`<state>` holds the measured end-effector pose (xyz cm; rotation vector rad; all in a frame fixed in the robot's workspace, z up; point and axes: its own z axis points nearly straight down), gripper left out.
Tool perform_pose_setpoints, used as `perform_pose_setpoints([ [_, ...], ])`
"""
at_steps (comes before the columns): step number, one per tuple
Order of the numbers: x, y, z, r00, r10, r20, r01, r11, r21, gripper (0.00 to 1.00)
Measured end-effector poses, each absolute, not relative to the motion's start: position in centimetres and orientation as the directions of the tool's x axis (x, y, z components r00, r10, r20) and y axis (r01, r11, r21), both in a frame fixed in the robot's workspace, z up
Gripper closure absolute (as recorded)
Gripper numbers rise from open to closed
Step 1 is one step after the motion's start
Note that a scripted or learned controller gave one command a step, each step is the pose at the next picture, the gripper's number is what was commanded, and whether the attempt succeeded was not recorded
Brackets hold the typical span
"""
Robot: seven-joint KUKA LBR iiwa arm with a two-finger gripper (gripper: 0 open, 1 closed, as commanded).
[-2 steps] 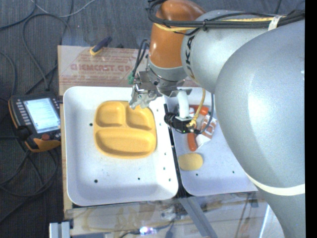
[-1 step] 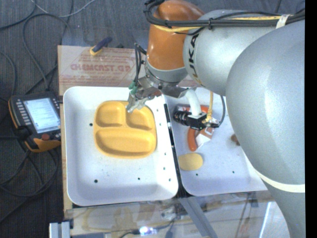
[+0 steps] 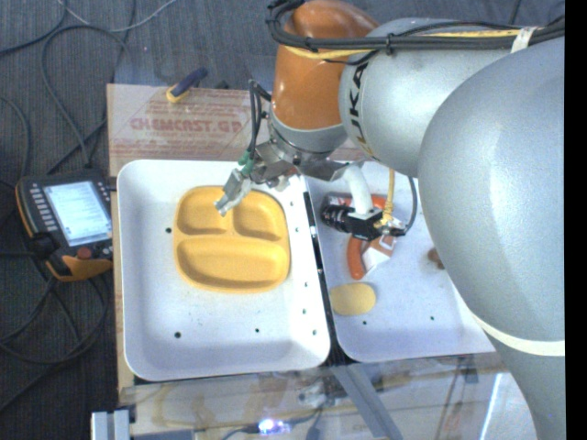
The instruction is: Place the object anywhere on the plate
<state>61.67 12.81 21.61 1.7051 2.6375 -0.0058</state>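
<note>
A yellow plate (image 3: 229,241) with three compartments lies in the left bin (image 3: 147,337). My gripper (image 3: 231,191) hangs over the plate's upper edge, near the ridge between its two top compartments. I see nothing held in it from this angle. In the right bin (image 3: 413,333) an orange-red sausage-shaped object (image 3: 355,260) lies close to the dividing wall. A flat round yellow object (image 3: 353,299) sits just below the sausage, and a white piece (image 3: 377,257) rests beside it.
The arm's large grey body (image 3: 495,154) covers much of the right bin. A small brown thing (image 3: 433,258) peeks out at its edge. A cardboard sheet (image 3: 174,131) lies behind the left bin and a teach pendant (image 3: 69,214) sits to its left.
</note>
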Motion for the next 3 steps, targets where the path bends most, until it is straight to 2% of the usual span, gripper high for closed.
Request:
perform_pose_setpoints([
  [2,61.67,12.81,21.61,-0.411,0.912,-0.003,0.912,0.411,-0.003,0.0],
  [3,61.66,12.85,22.45,-0.411,0.912,-0.003,0.912,0.411,-0.005,1.0],
])
